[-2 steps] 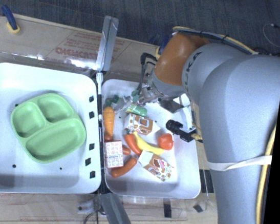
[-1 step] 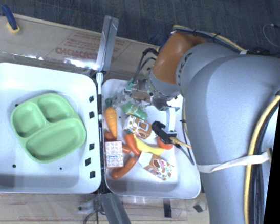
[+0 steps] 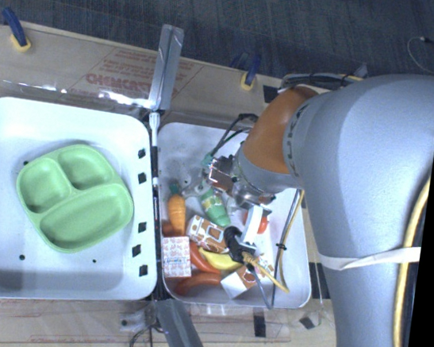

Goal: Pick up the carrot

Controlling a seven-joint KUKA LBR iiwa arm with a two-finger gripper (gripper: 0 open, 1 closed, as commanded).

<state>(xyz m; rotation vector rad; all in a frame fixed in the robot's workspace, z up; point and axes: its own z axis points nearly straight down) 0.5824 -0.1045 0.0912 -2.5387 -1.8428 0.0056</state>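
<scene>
Grey arm point(image 3: 364, 149) bent over right bin point(image 3: 176, 135); claw point(image 3: 227, 185) near carrot point(image 3: 176, 213), grip state unclear.

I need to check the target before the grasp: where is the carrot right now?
The carrot lies in the right bin, against its left wall, just above a small printed box.

Table point(image 3: 73, 56) carrying 2 bins side by side. Left bin point(image 3: 0, 178) holding 1 divided plate point(image 3: 73, 197). Right bin point(image 3: 293, 288) holding piled items; carrot point(image 3: 175, 213) lying at its left side, arm point(image 3: 345, 171) reaching over it.
</scene>
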